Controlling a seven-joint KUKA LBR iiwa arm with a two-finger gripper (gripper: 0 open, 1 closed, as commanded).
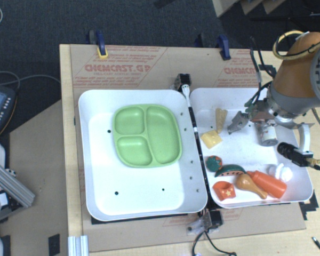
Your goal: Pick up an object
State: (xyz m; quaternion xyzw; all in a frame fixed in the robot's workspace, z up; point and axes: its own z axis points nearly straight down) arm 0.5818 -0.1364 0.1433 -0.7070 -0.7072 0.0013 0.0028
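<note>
The right-hand bin (245, 97) holds a scatter of small toy food pieces, any of which could be the object to pick. Along its lower edge lie an orange carrot-like piece (268, 183), a tan pear-shaped piece (248, 184) touching it, a red-orange piece (224, 190) at the lower left corner, a dark green curved piece (229, 170) just above those, and a small red and green ball (214, 162) beside it. A white piece (282, 171) sits near the bin's right edge. Higher up, near the divider between the bins, a yellow cheese-like wedge (212, 138) lies just below a pale tan stick (220, 119). The gripper (239, 122) hangs over the upper middle of this bin, right of the tan stick, with nothing visibly between its fingers; whether it is spread or closed cannot be told from this angle. The grey arm with its orange band (298, 71) enters from the upper right of the frame. The left-hand bin (96, 159) carries a green divided plate (148, 136) in its upper middle.
</note>
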